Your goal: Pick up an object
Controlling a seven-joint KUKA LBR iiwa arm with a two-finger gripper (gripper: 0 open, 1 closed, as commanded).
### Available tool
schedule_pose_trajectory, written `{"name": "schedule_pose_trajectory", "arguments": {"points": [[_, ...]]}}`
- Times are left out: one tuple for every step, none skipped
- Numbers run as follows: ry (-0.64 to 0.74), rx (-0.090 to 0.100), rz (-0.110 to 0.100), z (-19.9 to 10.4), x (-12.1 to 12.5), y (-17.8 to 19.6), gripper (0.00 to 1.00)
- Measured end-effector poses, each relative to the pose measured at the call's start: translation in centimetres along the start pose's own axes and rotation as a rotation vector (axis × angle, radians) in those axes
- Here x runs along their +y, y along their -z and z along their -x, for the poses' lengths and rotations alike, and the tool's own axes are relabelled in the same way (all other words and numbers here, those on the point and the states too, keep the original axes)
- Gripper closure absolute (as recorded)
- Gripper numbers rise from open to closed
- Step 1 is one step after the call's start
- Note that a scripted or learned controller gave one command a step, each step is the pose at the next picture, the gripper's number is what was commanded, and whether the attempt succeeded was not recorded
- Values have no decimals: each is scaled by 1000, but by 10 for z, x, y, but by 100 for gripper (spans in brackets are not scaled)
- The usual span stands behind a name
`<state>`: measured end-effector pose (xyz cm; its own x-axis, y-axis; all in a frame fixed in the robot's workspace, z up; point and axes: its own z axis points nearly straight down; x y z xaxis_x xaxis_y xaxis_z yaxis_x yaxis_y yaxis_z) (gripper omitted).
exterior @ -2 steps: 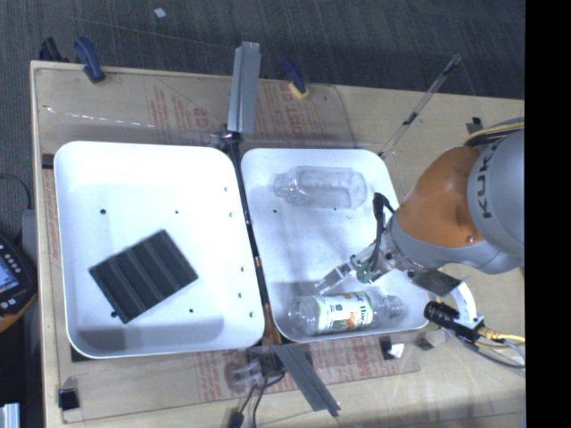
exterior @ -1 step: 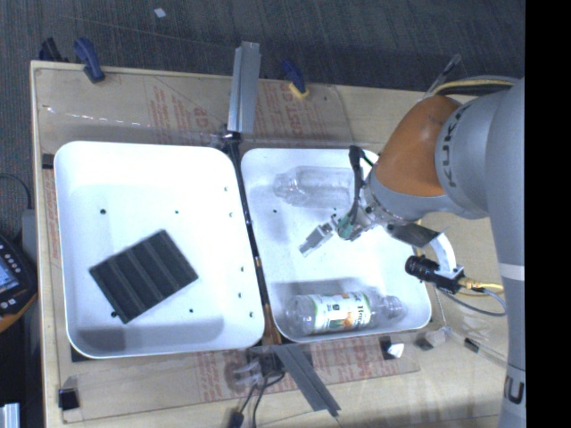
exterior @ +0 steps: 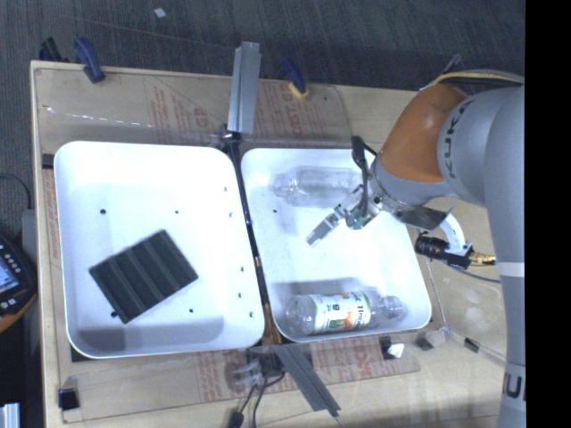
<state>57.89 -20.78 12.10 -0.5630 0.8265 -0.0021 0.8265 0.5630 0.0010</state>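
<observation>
My gripper point(exterior: 326, 227) hangs over the middle of the right bin point(exterior: 406, 266), reaching in from the right, with nothing seen in its grasp. Just behind it, a clear empty plastic bottle point(exterior: 308, 185) lies on its side near the bin's far wall. A second clear bottle with a green and white label point(exterior: 339, 313) lies along the near wall, well apart from the gripper. In the left bin point(exterior: 80, 185), a black ribbed slab point(exterior: 143, 275) lies flat, turned at an angle.
A grey bar point(exterior: 243, 87) stands upright behind the seam between the bins. Blue clamps point(exterior: 89, 61) grip the bench's far edge. A dark handheld device point(exterior: 11, 275) sits off the left side.
</observation>
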Motion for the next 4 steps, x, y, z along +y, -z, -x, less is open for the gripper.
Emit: {"name": "schedule_pose_trajectory", "arguments": {"points": [[-113,1,-1,4,78,25,0],[-36,-7,1,-28,115,-26,0],[4,1,0,-75,116,72,0],[-230,4,-5,-43,42,14,0]]}}
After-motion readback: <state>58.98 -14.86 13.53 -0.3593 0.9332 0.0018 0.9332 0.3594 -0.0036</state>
